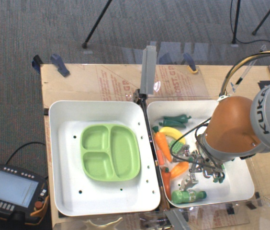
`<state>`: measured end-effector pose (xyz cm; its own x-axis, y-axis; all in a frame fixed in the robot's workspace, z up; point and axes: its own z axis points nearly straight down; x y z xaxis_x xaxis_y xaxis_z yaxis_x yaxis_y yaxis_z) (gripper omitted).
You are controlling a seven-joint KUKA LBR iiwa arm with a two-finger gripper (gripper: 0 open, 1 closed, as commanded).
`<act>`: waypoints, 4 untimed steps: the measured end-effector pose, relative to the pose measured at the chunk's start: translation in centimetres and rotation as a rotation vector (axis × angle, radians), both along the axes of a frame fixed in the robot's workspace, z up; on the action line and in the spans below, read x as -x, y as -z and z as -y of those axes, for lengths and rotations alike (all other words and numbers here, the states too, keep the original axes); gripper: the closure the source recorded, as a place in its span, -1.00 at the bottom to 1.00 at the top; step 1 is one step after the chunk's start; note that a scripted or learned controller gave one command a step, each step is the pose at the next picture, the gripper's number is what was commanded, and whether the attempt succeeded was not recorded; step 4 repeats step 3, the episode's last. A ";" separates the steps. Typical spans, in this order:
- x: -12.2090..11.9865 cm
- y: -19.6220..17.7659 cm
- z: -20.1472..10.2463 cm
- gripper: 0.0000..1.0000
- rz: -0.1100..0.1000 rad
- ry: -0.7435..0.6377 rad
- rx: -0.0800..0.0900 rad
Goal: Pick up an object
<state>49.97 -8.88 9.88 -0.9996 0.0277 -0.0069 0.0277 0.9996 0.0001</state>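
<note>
Grey carpet (125, 23) covers the floor from nine to three o'clock. Black tripod legs (99, 18) slant across it at twelve and one o'clock. A wooden bench top (96, 83) fills the centre. A teach pendant (13, 190) lies at eight o'clock.

"KUKA" — partly cut off — on arm (268, 116)

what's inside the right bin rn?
Right bin holds a green bottle, orange carrots, a yellow banana and a dark green pepper. The arm covers its middle.
</note>
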 end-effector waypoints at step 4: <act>-8.2 -16.6 -3.6 1.00 0.008 0.209 -0.002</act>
